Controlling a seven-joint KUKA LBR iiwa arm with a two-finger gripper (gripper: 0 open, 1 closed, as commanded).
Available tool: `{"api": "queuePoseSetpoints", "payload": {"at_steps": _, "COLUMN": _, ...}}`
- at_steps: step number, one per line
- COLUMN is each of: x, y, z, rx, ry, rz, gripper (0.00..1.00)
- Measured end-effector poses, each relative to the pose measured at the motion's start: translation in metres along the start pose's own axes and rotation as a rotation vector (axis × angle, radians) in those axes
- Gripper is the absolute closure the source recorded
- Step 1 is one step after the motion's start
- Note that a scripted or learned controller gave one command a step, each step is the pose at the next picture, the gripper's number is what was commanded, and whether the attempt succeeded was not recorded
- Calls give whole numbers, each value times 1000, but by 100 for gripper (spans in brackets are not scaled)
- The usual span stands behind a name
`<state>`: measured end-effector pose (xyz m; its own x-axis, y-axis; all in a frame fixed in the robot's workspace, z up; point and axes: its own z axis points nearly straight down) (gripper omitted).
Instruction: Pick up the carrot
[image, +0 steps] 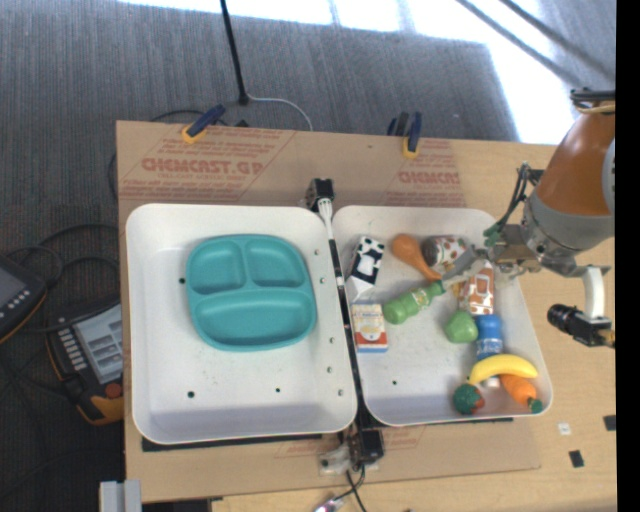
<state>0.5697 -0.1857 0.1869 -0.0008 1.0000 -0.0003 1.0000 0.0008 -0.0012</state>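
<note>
Carrot, orange, tapered, plastic (519, 389): lies in the right white bin's (420, 405) near right corner, tight against the rim, a yellow banana (503, 367) touching its upper side and a green round vegetable (466, 399) just left. Little open room around it. Jaws (478, 262): over the bin's far right part among crowded toys; their state cannot be told. Teal divided plate (251, 291) sits in the left white bin (160, 400).

grey carpet (90, 70), sunlit patch (560, 40), wooden bench (580, 400)

Carrot (519, 388) hemmed at the right bin's (420, 408) near-right corner: banana (503, 368) touching above, green ball (467, 399) near its left; open floor lies farther left.
</note>
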Motion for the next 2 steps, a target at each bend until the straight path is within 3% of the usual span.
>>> {"api": "queuePoseSetpoints", "payload": {"at_steps": 1, "x": 53, "y": 13, "z": 11, "rx": 1, "ry": 0, "rz": -223, "gripper": 0}}
{"api": "queuePoseSetpoints", "payload": {"at_steps": 2, "x": 24, "y": 62, "z": 93, "rx": 0, "ry": 0, "rz": -360, "gripper": 0}}
